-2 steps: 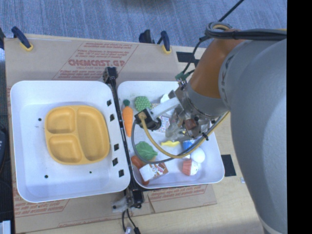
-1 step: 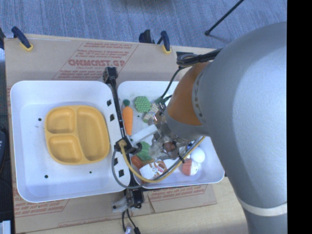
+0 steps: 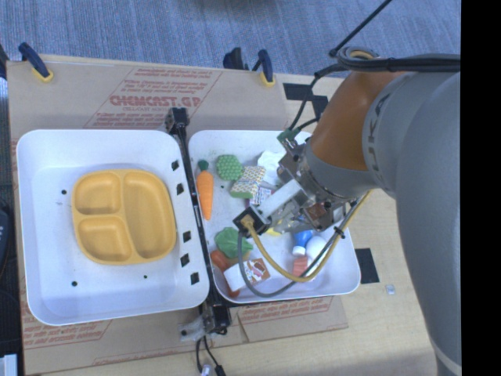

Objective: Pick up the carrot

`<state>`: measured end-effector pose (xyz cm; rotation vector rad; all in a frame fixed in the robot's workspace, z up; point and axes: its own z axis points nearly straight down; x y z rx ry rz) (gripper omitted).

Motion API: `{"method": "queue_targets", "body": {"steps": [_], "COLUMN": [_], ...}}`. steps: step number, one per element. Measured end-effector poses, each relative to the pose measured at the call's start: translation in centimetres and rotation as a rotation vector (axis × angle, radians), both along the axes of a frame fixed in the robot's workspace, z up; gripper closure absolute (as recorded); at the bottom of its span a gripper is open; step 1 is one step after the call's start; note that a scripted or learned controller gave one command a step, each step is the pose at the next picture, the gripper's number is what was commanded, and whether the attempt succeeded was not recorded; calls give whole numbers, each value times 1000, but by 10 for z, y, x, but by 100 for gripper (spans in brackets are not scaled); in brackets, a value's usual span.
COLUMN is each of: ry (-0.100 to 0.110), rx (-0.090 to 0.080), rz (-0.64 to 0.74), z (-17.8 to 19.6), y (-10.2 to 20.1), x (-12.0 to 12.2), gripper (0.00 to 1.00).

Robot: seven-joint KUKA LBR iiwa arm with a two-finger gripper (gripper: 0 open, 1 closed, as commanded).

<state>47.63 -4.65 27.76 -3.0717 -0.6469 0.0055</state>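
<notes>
Gripper (image 3: 304, 207) sits low over the middle of the right bin (image 3: 235, 142), mostly hidden under the wrist. Can't tell from this angle if it's open or closed, and nothing is visibly held.

Clutter around it:
- small white bottle with a blue cap (image 3: 301, 244) just below, white rounded piece (image 3: 316, 248) touching it
- patterned multi-colour packet (image 3: 249, 180) to its left, print too small to read
- round green knobbly item (image 3: 228, 165) beside that packet
- white crumpled piece (image 3: 270, 160) near the bin's far wall
- green leafy-looking item (image 3: 232, 241) lower left
- white carton with a red label (image 3: 247, 272) near the front wall, label not legible
- red-orange piece (image 3: 219, 260) beside the carton

Carrot (image 3: 205, 194) lies along the right bin's left wall, green stem end pointing to the far side, tip to the near side. It is clear of the gripper, with the packet between them, and nothing is on top of it.

Left bin (image 3: 31, 157) holds a yellow three-compartment plate (image 3: 124, 214), flat and roughly centred.

Both bins rest on a cardboard sheet (image 3: 94, 84) with red print; "CHEMCAST GP" reads, and the smaller lines under it don't. Blue-and-yellow clamps (image 3: 262, 65) grip its far edge. A black clip (image 3: 178, 119) sits at the seam between the bins.
</notes>
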Motion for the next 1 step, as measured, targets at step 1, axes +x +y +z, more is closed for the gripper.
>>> {"method": "queue_targets", "body": {"steps": [1], "ry": [1], "rx": [3], "rz": [349], "z": [-6], "y": [-71], "x": [-1], "gripper": [100]}}
